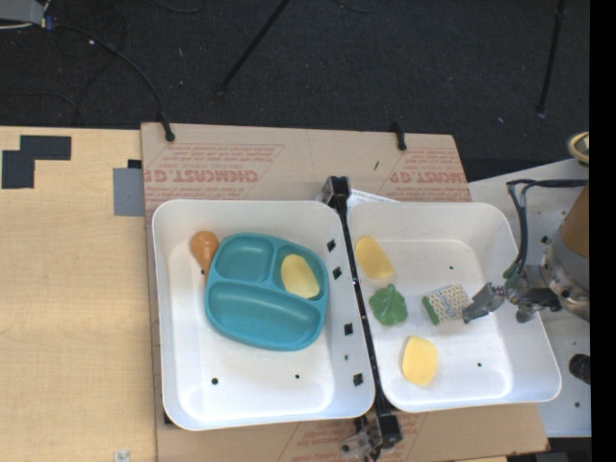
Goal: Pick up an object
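Note:
In the right bin (520, 373) lie a speckled green-and-white object (446, 303), a green leafy piece (389, 305), a yellow piece (372, 257) near the divider and another yellow piece (420, 360) toward the front. My gripper (502, 306) hangs low at the right side of this bin, open, with nothing between its fingers. Its left finger (480, 305) is just right of the speckled object. The left bin (183, 373) bears a teal divided plate (252, 311) with a yellow item (300, 276) in its upper right compartment, and an orange item (202, 246) beside the plate.
A black divider rail (352, 306) runs between the two bins. Cardboard (289, 166) lies under the bins. A wooden bench top (67, 306) spreads to the left. The arm's base and cables (563, 258) stand at the right bin's rim.

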Robot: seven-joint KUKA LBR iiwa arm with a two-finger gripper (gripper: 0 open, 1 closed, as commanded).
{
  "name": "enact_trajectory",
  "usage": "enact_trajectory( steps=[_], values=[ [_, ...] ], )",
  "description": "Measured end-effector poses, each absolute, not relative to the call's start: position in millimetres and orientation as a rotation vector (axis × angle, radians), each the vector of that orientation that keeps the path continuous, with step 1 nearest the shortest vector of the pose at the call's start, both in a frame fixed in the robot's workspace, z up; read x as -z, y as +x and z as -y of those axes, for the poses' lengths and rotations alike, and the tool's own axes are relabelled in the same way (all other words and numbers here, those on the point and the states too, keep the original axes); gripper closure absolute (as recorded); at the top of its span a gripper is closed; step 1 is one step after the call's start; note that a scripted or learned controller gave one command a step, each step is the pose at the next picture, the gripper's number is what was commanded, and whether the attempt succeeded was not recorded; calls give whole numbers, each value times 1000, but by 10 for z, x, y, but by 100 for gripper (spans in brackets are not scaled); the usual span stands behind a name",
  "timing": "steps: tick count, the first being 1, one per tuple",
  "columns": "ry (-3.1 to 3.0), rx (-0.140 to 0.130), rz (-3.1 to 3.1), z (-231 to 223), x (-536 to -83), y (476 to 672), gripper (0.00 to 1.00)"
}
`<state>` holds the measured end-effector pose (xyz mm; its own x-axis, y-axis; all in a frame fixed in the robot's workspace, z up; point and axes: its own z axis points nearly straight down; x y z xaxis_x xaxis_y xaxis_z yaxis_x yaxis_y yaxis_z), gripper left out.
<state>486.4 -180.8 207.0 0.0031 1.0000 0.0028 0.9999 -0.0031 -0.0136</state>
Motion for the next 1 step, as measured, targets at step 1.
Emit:
enact_trajectory(
  steps=[1],
  values=[
    [-2221,-2,2221,1807,-2126,4892,0]
  ],
)
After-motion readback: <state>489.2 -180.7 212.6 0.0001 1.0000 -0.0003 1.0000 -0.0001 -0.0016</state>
